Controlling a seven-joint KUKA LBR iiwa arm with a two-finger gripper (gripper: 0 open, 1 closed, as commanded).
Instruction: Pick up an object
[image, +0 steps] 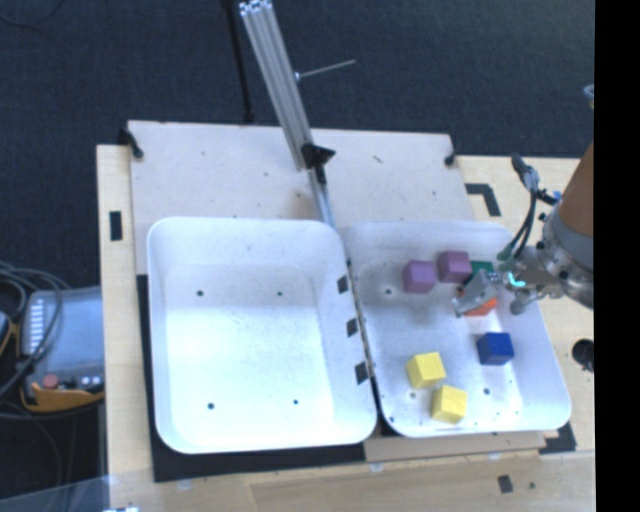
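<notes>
**Low over the right bin, grip unreadable**

Here, reaching in from the right edge with the gripper down inside the right bin, close to that bin's upper right part. Impossible to tell how the pincer stands or whether anything sits in it: too small and too cluttered at the tip. Just beneath and touching the tip in this view, a small orange object, partly covered by the metal. Just beyond, a scrap of green object peeking out beside the wrist hardware.

Left of the tip, two purple blocks side by side: the left purple block and the right purple block, touching or nearly so, the right one near the tip. Below the tip, a blue block, apart from it. Further toward the near left of the same bin, two yellow blocks, the upper yellow block and the lower yellow block, close together, well apart from the tip.

Beside it, the left bin, white and shallow. Between the two bins at the far side, a slanted aluminium rail rising from the bench.
</notes>
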